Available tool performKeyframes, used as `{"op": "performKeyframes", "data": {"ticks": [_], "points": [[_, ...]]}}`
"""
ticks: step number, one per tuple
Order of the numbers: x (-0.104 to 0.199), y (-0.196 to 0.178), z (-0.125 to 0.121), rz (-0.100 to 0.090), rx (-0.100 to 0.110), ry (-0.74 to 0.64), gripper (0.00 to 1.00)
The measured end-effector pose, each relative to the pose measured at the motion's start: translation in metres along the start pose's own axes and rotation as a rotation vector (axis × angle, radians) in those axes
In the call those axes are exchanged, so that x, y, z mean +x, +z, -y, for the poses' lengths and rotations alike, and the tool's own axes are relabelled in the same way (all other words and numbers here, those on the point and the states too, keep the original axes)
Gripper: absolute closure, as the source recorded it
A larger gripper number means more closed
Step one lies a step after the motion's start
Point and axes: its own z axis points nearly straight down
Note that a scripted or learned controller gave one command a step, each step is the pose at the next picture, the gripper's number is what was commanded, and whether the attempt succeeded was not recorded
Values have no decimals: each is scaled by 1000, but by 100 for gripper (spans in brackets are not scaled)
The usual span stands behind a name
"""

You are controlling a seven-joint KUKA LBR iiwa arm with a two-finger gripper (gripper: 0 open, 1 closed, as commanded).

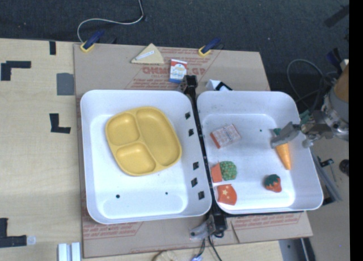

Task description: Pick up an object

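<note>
Gripper at the right bin's right edge; can't tell its state. Orange carrot just below it, touching or nearly, long axis along that edge.

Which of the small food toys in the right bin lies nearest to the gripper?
The orange carrot, lying right beside the gripper at the bin's right side. The strawberry, broccoli and packet lie farther away.

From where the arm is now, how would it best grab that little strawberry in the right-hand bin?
Probably straight down from above, fingers closing across the strawberry's red body below its green top. It is small and rounded, lies flat on the bin floor, and stands apart from the carrot and the wall, so both fingers have room. The gripper is near the carrot.
</note>
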Motion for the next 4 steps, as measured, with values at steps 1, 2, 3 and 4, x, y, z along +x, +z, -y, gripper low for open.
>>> {"op": "performKeyframes", "data": {"ticks": [1,2,3,4], "points": [[-30,131,17,-1,2,1,0],[67,156,-22,20,-24,10,0],[96,161,-69,2,-7,-1,0],[96,162,-142,2,-4,-2,0]]}}
